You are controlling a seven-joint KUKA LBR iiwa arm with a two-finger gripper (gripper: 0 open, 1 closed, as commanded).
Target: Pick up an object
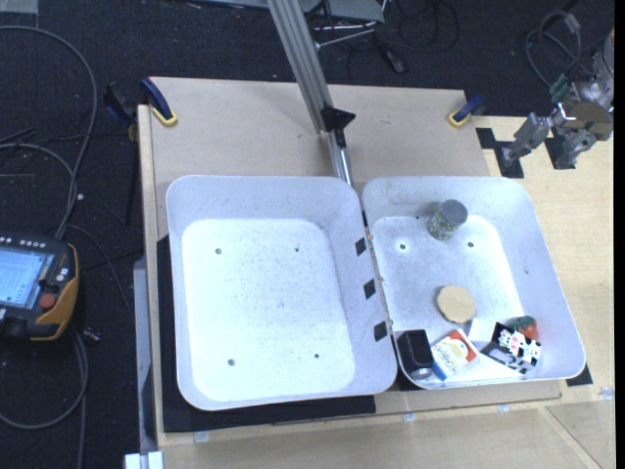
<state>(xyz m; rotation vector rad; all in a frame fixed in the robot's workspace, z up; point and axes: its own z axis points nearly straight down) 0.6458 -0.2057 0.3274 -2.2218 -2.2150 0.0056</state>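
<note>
Print on the small packets (455, 352) — unreadable; fingers (535, 135) off the bins, grip state unclear.

Bright, even overhead light, soft shadows, slightly grainy and soft.

Two shallow white speckled plastic bins (264, 291), matt; pale wooden surface (244, 130), smooth; slanted grey metal rail (298, 42), dull sheen.

grey metallic pincer (535, 137), dark fittings
</note>
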